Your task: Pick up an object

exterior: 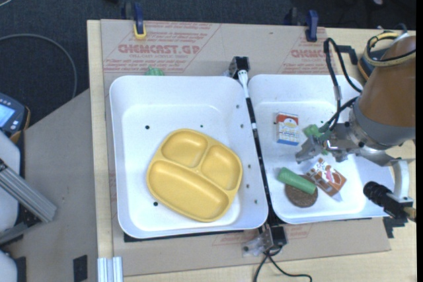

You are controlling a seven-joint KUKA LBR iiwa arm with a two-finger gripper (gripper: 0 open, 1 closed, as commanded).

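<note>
Nearest the camera, along the lower edge of the view, black cabling and a small clamp are seen at the front of the bench, whose brown board surface carries red printed lettering. Two shallow white bins are set side by side on it. In the left bin a yellow plastic tray with three compartments is laid flat, slightly turned, near the bin's middle and toward its front. In the right bin four small things are gathered. A small white carton with a red and blue print is placed toward the bin's centre. A green cylindrical object is laid at a slant against a round brown disc, which is found near the front wall. A red and white packet is seen just beside both, to their right. The grey arm with an orange upper section is reached in from the right, and its end effector is held low over the right bin, just above the red and white packet and near the carton. A green piece is visible at its tip. Whether the end effector is wide or narrow cannot be told, and nothing can be made out as gripped.
</note>
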